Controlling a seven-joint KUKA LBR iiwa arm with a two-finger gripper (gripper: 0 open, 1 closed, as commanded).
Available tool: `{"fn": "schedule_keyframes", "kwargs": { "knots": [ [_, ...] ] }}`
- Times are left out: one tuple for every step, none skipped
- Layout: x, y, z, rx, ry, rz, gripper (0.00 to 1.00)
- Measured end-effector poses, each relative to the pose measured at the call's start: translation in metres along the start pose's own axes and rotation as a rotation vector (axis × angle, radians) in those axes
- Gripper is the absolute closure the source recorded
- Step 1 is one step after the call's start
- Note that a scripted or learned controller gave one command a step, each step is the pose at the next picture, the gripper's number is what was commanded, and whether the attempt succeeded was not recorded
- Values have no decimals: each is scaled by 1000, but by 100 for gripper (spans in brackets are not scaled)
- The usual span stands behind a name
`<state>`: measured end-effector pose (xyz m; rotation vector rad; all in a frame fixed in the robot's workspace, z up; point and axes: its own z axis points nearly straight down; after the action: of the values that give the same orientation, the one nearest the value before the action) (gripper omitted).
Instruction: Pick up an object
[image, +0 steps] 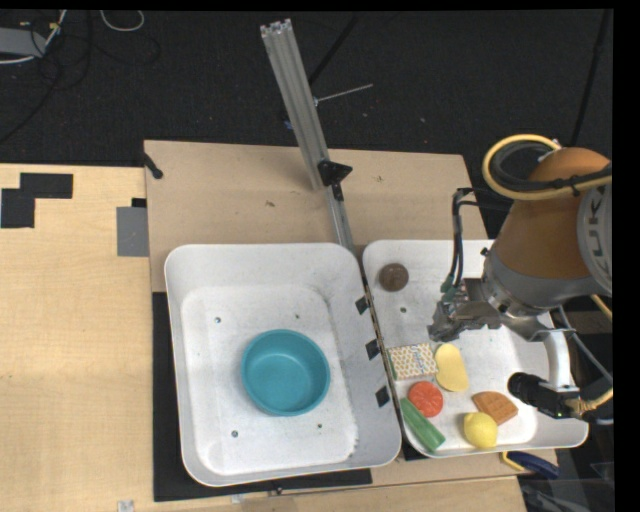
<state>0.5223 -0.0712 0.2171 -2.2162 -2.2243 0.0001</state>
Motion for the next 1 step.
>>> {"fn": "schedule_keyframes", "kwargs": {
  "knots": [
    [50, -3, 8, 1, 0, 1, 100]
  ]
}}
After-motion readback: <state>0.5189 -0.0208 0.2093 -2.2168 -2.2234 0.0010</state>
